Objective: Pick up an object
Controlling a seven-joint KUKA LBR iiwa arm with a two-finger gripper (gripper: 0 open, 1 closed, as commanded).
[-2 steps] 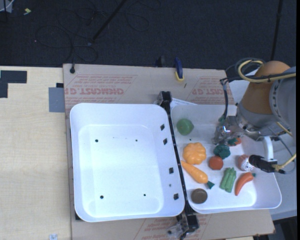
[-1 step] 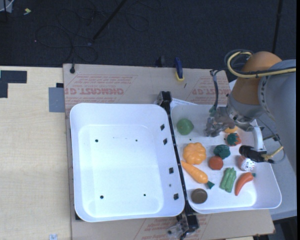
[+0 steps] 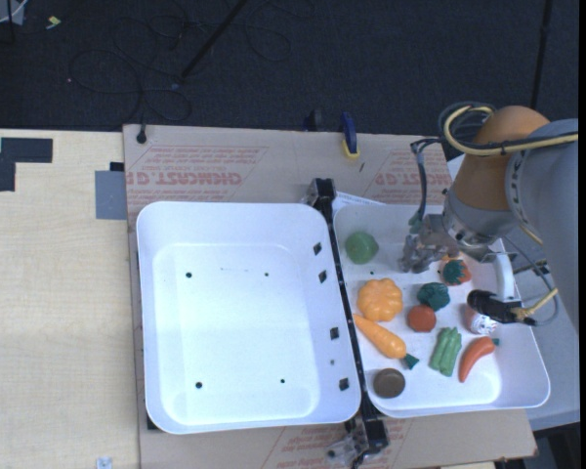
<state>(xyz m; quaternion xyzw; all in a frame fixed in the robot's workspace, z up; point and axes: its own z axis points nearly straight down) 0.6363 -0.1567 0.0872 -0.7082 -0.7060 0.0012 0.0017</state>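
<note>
Tool (image 3: 420,252) low in the right bin (image 3: 527,384) — near the green ball (image 3: 361,247) (apart).

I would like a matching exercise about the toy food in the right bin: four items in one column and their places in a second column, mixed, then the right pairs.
Items
1. round green plastic ball
2. orange plastic pumpkin
3. brown round toy piece
4. red curved plastic chili pepper

Places
A. near corner of the right white bin, beside the divider
B. far end, close to the divider
C. right side, next to the green plastic pickle
D. middle, just above the orange plastic carrot

Pairs: 1-B, 2-D, 3-A, 4-C
</note>
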